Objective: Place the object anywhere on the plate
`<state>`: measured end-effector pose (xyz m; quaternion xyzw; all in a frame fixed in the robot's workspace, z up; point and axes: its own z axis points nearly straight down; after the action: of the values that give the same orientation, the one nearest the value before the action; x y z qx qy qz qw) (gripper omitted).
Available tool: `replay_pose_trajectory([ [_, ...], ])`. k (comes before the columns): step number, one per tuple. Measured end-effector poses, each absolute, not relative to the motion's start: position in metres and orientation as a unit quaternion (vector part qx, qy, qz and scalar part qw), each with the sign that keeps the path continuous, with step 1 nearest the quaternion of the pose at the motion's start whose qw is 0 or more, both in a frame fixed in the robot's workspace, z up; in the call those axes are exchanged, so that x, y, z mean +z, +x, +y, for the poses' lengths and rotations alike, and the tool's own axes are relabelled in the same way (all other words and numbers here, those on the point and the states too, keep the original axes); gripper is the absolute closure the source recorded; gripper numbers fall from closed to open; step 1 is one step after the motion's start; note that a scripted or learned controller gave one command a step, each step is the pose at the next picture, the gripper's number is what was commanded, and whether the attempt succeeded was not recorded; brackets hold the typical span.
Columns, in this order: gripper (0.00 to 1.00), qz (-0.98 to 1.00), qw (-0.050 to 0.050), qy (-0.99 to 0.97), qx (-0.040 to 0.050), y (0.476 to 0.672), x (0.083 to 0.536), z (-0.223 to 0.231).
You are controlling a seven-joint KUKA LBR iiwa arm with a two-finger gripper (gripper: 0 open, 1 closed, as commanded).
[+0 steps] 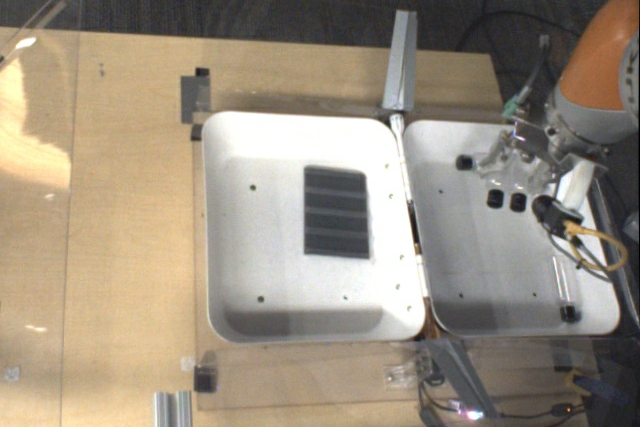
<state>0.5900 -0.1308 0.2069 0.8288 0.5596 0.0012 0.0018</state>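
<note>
Dark ribbed plate (pixel 336 211) lies flat approx. center of left bin (pixel 230 245). Object to place: can't tell which it is. Gripper (pixel 506 199) hovers over right bin (pixel 480 285), upper area, fingers spread apart w/ nothing between them. Arm (pixel 600 65) enters from right.

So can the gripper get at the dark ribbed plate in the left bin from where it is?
Probably yes. The dark ribbed rectangular plate lies flat mid-floor in the left white bin with nothing on it or beside it. The gripper hangs over the right white bin; just low bin walls lie between.
</note>
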Motion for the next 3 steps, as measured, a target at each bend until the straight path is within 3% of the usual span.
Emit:
replay_pose_trajectory([
  [1,1.00,0.587,0.001,0.809,0.0013,0.626,0.184,-0.053],
  [2,1.00,0.718,0.001,0.696,0.0020,0.637,0.185,0.012],
  [3,1.00,0.790,0.001,0.612,0.0022,0.669,0.183,0.116],
])
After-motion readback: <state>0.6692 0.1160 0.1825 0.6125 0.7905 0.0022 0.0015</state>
